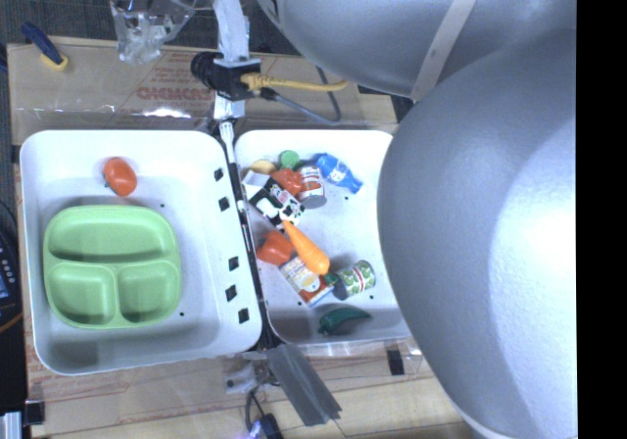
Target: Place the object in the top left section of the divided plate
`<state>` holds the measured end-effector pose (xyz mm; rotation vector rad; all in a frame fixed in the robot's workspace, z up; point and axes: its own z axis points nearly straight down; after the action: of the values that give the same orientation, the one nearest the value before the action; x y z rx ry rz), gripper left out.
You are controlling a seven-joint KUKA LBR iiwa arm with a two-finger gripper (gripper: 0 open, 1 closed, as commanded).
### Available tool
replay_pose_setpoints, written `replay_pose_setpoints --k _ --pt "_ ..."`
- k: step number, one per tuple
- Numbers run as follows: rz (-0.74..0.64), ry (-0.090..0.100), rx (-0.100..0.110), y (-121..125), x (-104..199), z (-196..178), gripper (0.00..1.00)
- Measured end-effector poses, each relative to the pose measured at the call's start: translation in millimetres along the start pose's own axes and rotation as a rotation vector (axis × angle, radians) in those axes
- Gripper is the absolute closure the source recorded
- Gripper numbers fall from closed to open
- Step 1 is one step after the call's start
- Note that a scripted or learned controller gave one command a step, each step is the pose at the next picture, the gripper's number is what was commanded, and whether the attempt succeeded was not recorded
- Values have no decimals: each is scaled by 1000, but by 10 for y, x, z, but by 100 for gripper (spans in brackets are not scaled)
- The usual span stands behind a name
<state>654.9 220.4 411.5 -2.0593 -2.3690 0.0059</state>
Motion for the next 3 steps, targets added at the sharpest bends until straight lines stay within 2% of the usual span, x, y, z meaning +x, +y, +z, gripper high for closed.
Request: replay_pose_setpoints --k 2,3 --pt "-196 -1 -3 -5 -83 -97 100" --pt "-275 -1 -1 -7 -77 145 100"
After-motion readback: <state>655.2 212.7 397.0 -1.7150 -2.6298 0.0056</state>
